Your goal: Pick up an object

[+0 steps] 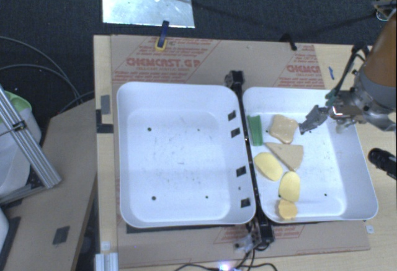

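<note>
Tan block (283, 128) lies just left of pincer (309, 122), grip state can't tell

Grey robot arm (379, 93) with a rounded orange-brown band above the wrist, thin black cable looping beside it, small dark grey two-finger gripper (308, 123) (blurred, with a pale highlight behind it)

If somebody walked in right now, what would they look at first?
Probably the yellow and tan food-like pieces bunched together in the right bin, with a green strip at that bin's left wall. Next, the gripper reaching in from the right, just beside the topmost tan piece. The left bin is the big white shape beside it.
</note>
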